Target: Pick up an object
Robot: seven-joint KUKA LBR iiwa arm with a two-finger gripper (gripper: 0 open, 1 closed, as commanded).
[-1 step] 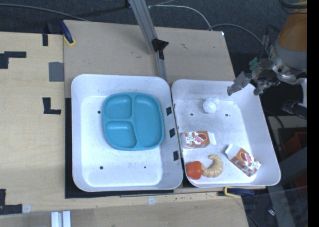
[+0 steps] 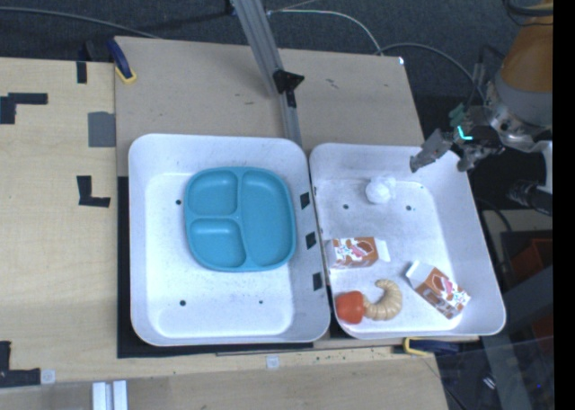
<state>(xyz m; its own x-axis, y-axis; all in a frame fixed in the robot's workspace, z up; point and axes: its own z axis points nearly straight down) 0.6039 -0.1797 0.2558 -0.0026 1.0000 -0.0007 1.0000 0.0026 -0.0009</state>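
With the gripper (image 2: 442, 153) hanging above the right bin's (image 2: 467, 219) far right corner, state of the pincer impossible to tell, we judge the white ball (image 2: 379, 190) nearest and would centre directly over it before descending.

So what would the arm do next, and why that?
Probably swing in over the right bin and come down toward one item. The gripper sits at that bin's upper right edge with nothing seen between its fingers, while the white ball, the nearest item, the croissant, the tomato and two small packets lie untouched inside.
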